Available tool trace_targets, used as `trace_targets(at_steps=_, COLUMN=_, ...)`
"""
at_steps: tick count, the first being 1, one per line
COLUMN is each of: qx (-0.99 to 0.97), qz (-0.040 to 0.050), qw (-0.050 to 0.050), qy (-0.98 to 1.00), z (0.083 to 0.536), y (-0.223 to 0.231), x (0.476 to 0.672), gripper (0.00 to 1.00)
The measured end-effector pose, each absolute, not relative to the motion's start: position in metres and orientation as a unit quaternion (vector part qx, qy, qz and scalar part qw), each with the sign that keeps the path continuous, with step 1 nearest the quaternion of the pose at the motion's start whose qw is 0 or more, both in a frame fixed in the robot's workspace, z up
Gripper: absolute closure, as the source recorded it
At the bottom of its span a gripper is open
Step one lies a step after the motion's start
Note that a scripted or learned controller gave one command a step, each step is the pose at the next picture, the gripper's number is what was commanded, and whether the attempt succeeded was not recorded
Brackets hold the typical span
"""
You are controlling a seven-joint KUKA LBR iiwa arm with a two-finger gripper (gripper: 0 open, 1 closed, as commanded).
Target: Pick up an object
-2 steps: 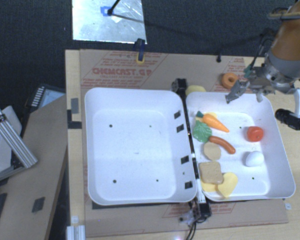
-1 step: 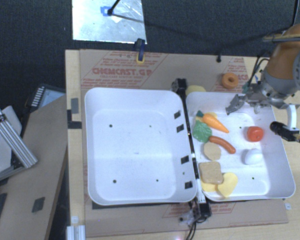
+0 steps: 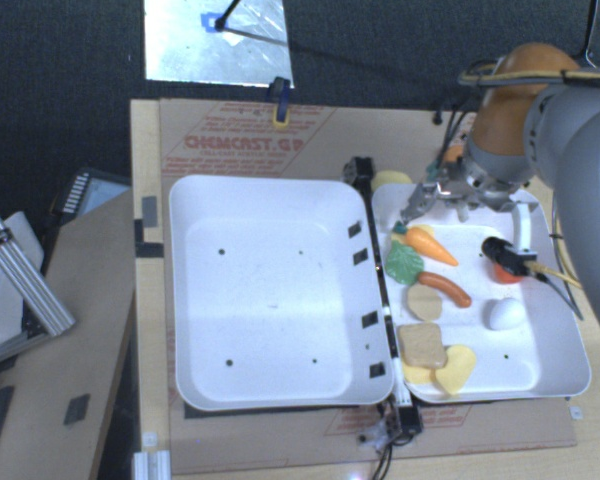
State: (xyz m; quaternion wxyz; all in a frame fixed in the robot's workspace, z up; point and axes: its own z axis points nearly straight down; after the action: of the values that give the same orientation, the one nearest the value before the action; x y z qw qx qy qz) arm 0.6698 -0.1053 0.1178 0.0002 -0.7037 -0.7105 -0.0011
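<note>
Several toy food pieces are being seen lying in the right bin (image 3: 540, 353): a carrot (image 3: 430, 244), a green leafy piece (image 3: 403, 265), a sausage (image 3: 446, 289), a bread slice (image 3: 422, 345), a yellow piece (image 3: 458, 368) and a white egg (image 3: 503, 314). The gripper (image 3: 421, 204) is being held over the far left corner of that bin, just above and beside the carrot's thick end. How wide it is set cannot be told, as it is small and blurred, and no piece is being seen in it. The carrot is being judged the likeliest target, being the nearest. It is lying flat on the bin floor at a slant, thick end toward the far left corner and tip toward the bin's middle. The green leafy piece is lying just beside it on the near side, perhaps touching. The carrot is being taken as light, stiff moulded plastic, smooth and somewhat slippery, not fragile. Its taper is being counted as the risk: a hold near the tip is likely to be squeezed off. Hold is best being taken across the thick half, crosswise to its length and clear of the green leafy piece. The white egg, being round and slick, is being judged harder to take, and the bread slice, being flat, harder to get around.
</note>
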Motion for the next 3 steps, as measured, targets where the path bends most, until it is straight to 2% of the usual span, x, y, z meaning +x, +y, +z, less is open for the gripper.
trace_targets(at_steps=1, qx=-0.705, qz=-0.0003, qw=0.000, qy=-0.709, z=0.083, y=-0.084, x=0.669, gripper=0.00)
trace_targets(at_steps=2, qx=-0.705, qz=-0.0018, qw=-0.002, qy=-0.710, z=0.097, y=-0.086, x=0.670, gripper=1.00)
trace_targets(at_steps=3, qx=-0.707, qz=-0.0004, qw=-0.001, qy=-0.707, z=0.085, y=-0.086, x=0.656, gripper=1.00)
